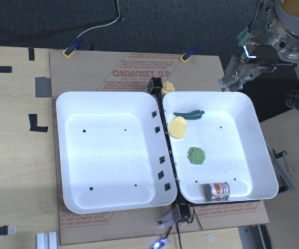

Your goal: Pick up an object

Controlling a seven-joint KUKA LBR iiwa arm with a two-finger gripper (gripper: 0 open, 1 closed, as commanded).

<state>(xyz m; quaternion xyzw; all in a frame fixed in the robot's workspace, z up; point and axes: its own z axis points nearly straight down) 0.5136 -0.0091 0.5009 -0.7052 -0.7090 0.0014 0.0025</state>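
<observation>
Claw (236, 78) state unclear | round yellow piece (178, 127) | bumpy green ball (196, 155) | metal can (218, 191)

Cardboard sheet (139, 74) laid under both bins, red print on it. Blue-yellow clamps (72, 46) seen at its far corners, a 2nd (189, 53) to the rt. White cable (102, 25) draped over dark backdrop. Black tape marks (35, 123) on bench, lt side.

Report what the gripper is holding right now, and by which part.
Nothing is held. The gripper hangs above the far right corner of the right bin, apart from the can, the green pepper and the rest.
</observation>
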